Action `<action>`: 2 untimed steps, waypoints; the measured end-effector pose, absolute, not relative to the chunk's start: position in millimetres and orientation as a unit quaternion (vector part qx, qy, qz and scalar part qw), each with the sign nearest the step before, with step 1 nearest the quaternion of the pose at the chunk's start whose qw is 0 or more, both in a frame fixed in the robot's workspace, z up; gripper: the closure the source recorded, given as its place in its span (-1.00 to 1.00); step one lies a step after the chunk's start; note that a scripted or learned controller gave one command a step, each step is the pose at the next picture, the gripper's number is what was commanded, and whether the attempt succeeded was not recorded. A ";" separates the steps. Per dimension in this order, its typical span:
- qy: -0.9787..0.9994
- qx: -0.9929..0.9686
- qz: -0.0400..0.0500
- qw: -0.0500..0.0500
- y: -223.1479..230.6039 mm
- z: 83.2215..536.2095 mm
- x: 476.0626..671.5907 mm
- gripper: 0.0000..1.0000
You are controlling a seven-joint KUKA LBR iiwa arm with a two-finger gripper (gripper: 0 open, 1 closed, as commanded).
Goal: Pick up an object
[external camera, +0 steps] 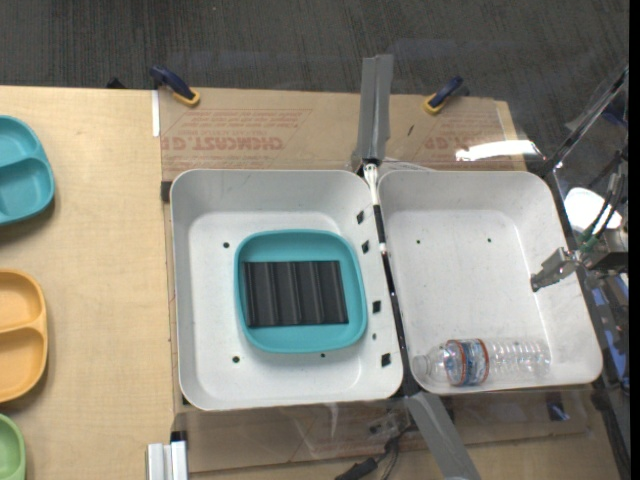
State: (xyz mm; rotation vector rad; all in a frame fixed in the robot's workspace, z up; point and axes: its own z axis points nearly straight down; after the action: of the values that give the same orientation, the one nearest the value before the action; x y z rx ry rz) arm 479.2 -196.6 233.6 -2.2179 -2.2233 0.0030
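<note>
Two white bins side by side on the worktop, sitting on a cardboard sheet clamped at the far edge by two blue-and-yellow clamps.

Left bin: teal tray in the middle, flat, dark ribbed insert inside it. Nothing else in that bin.

Right bin: one clear plastic water bottle, lying on its side along the near wall, cap end pointing left, blue-and-red label around the left half. Looks empty or close to it. It touches or nearly touches the near wall; can't resolve which.

Tool: at the right wall of the right bin, roughly mid-depth, coming in from the right edge. Only a grey metal tip is clear, the rest merges with cables and frame at the edge. Can't tell whether it's released or clenched. Nothing visible between its tips. It's well apart from the bottle, which lies nearer and to the left of it.

Off to the left on the worktop, cut by the frame edge: teal divided plate far, orange divided plate nearer, a green one at the near corner.

Grey tape strip runs from the far edge down to the seam between the bins.
</note>
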 end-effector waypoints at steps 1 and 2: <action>-0.667 -0.745 0.001 0.001 -133.6 149.5 477.2 -1.00; -0.712 -0.702 0.001 0.002 -103.2 90.3 481.0 -1.00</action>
State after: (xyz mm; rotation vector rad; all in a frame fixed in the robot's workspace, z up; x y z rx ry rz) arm 481.0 -103.2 90.3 -2.2021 -2.2351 0.0043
